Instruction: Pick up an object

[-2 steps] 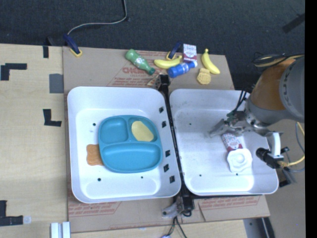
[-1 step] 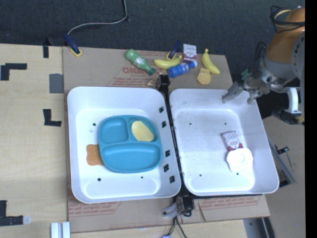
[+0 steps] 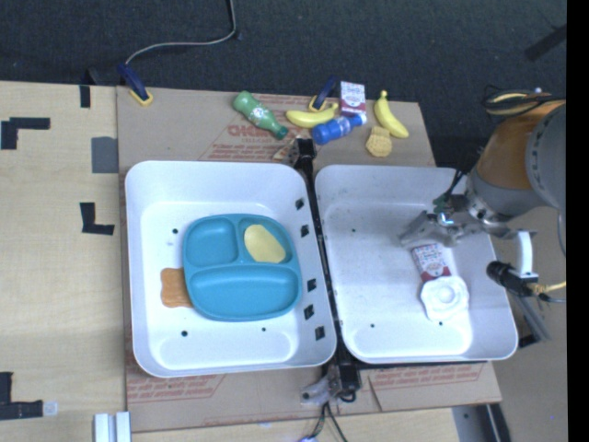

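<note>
Pouch (image 3: 436,276), a white squeeze pack with a red label and round cap, lies flat in the right bin (image 3: 368,330), just below the gripper (image 3: 429,227) and apart from its fingers, which stand spread open with nothing between them. The grey arm (image 3: 515,178) reaches in from the right, tilted down over the bin floor. The left bin (image 3: 147,339) holds a blue divided plate (image 3: 241,274) carrying a yellow piece (image 3: 265,243), with an orange piece (image 3: 172,288) tucked beside it.

A flat white pouch (image 3: 438,280) with a red-and-white label at its upper end and a round white cap at its lower end lies in the right bin (image 3: 368,325). It rests lengthwise, slightly tilted, toward the bin's right side.
</note>
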`<control>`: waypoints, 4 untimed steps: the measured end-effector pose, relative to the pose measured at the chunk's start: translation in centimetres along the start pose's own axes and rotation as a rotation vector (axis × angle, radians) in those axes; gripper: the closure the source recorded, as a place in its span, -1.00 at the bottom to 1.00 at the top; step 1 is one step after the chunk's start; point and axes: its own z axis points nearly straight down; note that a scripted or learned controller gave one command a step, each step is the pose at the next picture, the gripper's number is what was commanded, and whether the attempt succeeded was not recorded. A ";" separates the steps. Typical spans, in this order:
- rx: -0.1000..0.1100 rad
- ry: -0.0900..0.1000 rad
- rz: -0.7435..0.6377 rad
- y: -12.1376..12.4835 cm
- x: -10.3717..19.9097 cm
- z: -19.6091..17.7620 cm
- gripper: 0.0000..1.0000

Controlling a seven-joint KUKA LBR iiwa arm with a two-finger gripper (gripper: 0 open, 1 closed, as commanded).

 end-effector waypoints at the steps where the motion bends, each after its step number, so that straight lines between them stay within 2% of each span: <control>1: -0.005 -0.007 0.001 -2.4 2.1 0.0 -1.00; 2: -0.005 -0.007 0.001 -6.7 1.4 0.0 -1.00; 3: -0.006 -0.007 0.001 -6.6 1.4 -1.0 1.00; 4: -0.005 -0.003 -0.001 -0.3 7.5 0.0 1.00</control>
